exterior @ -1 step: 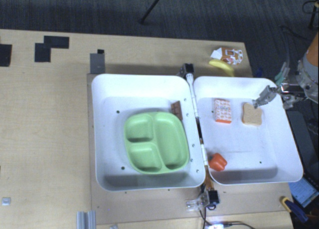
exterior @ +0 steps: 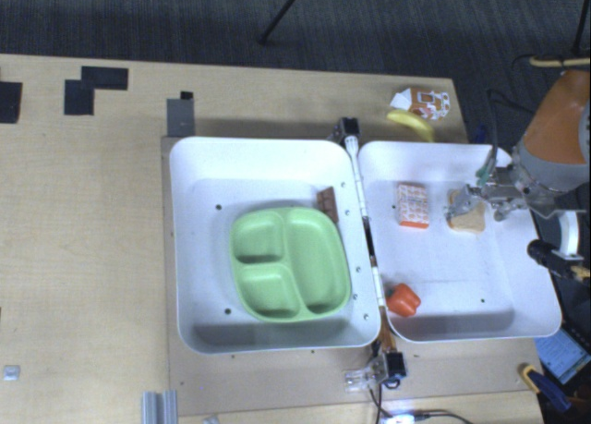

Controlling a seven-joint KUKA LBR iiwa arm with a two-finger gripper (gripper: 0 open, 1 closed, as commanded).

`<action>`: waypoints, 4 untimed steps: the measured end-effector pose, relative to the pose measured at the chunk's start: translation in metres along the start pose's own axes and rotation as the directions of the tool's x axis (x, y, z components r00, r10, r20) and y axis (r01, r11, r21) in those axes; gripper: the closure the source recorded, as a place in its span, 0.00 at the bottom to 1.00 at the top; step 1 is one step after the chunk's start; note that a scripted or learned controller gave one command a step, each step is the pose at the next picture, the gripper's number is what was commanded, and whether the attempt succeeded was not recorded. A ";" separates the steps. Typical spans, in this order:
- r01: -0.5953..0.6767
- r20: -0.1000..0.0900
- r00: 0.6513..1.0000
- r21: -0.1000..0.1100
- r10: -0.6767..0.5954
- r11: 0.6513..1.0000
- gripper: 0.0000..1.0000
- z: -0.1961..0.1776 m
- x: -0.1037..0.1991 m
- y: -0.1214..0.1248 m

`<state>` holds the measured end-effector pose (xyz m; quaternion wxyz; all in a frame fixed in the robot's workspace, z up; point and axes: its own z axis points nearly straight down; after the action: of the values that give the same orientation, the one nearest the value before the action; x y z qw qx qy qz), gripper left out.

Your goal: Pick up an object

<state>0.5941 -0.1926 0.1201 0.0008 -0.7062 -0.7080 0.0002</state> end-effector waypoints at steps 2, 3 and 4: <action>0.007 0.006 1.000 -0.019 -0.007 1.000 1.00 0.019 0.030 0.044; 0.007 0.006 1.000 -0.018 -0.006 1.000 0.00 0.019 0.030 0.043; 0.010 0.006 1.000 -0.022 -0.010 1.000 1.00 0.008 0.031 0.045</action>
<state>0.6388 -0.1614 0.1122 -0.0088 -0.7027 -0.7114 -0.0054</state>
